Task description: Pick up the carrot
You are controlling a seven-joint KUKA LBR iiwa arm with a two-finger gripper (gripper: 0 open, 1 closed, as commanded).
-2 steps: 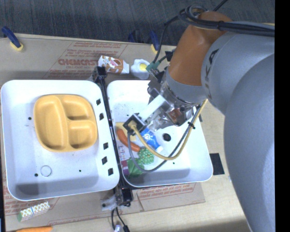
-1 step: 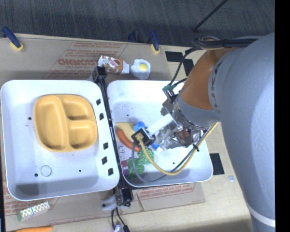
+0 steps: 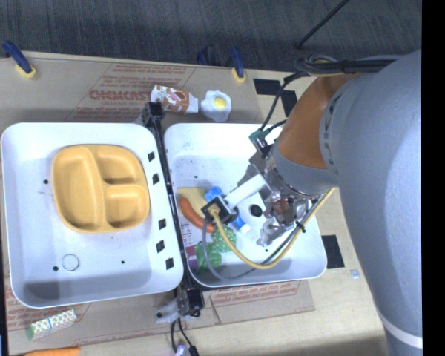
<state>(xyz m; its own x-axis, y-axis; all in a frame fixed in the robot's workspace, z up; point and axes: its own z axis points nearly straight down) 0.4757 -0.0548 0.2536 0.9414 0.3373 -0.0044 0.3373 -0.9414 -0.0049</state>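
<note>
In the right bin [image 3: 208,150], close to its left wall: the carrot [image 3: 193,212]. Orange, slim, lying flat on the bin floor. Long axis on a diagonal, from a far-left end beside the wall that divides the bins to a near-right end toward the bin's middle. Near-right end partly covered by robot hardware, so no telling which end is the tip.

Just far of the carrot and touching it: a yellow item [image 3: 194,196], shape unclear. Right of that, a small blue item [image 3: 213,193]. Near of the carrot, by the bin's near wall: a green item [image 3: 211,256], leafy in look, too tangled to name further.

Over the middle of the right bin, right of the carrot and apart from it: the gripper [image 3: 273,221], low above the bin floor, at the end of the grey arm [image 3: 371,162] reaching in from the right, orange band [image 3: 308,136] above the wrist. Spread or pressed together: cannot tell from this view. Nothing visibly pinched.

In the left bin [image 3: 22,221]: a yellow divided plate [image 3: 59,184], set toward the far side, three compartments.

Under both bins: a cardboard sheet [image 3: 96,80] with red print. On it, beyond the far walls: a small brown and white carton [image 3: 170,99] and, just right of it, a white and yellow piece [image 3: 217,104]. At the near-left corner: a small green and white packet [image 3: 52,322].
</note>
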